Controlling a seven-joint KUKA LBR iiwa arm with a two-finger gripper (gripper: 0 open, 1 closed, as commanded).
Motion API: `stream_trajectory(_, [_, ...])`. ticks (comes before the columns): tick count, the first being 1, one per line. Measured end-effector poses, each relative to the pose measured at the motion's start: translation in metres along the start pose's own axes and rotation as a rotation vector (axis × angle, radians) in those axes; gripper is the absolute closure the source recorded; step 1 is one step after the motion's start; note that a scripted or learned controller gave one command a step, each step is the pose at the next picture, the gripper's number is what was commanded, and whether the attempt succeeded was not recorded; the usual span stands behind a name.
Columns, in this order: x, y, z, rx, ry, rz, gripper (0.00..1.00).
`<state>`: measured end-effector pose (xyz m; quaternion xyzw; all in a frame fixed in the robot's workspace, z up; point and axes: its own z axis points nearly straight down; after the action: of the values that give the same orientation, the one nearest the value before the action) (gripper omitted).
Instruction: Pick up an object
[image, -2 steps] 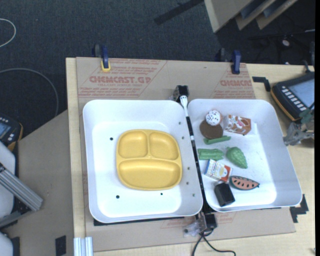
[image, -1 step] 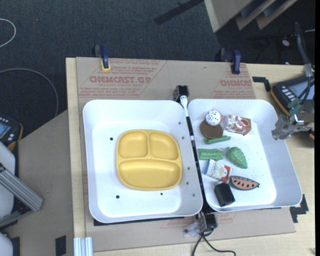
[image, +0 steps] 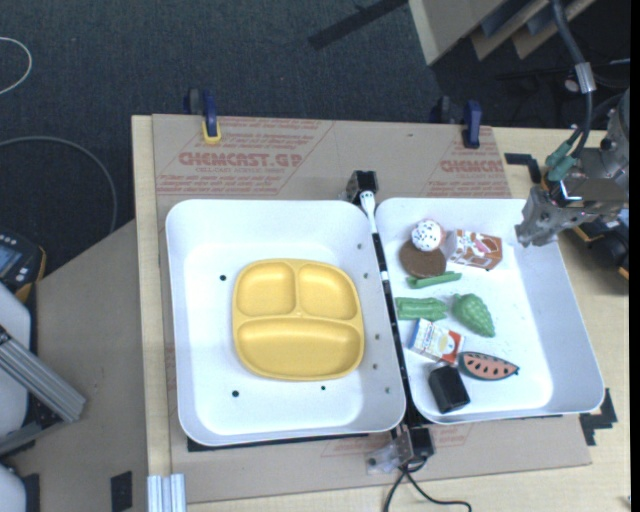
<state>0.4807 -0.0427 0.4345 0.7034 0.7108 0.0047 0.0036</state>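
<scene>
The right bin (image: 560, 300) holds several small toy foods: a brown cupcake with a white spotted top (image: 424, 250), a clear packet with orange print (image: 476, 249), a green bean pod (image: 433, 281), a green leafy piece (image: 474, 313), a flat green piece (image: 419, 309), a small white and red carton (image: 437, 342), a watermelon slice (image: 487, 366) and a black block (image: 449, 388). My gripper (image: 535, 228) hangs at the bin's far right corner, apart from all of them. Nothing shows between its fingers.
The left bin (image: 200, 300) bears a yellow divided plate (image: 297, 318). A black bar (image: 378, 262) runs between the bins. Blue clamps (image: 209, 112) (image: 471, 122) hold the brown board at the back. Cables and gear crowd the right edge beside the arm.
</scene>
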Motion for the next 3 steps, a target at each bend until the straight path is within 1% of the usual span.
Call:
stream_trajectory(1, [0.008,-0.001,0.007,0.012,-0.001,0.009,1.0])
stream_trajectory(2, [0.009,-0.001,0.021,0.014,-0.002,0.01,1.0])
stream_trajectory(3, [0.02,-0.001,0.035,0.014,-0.001,0.008,1.0])
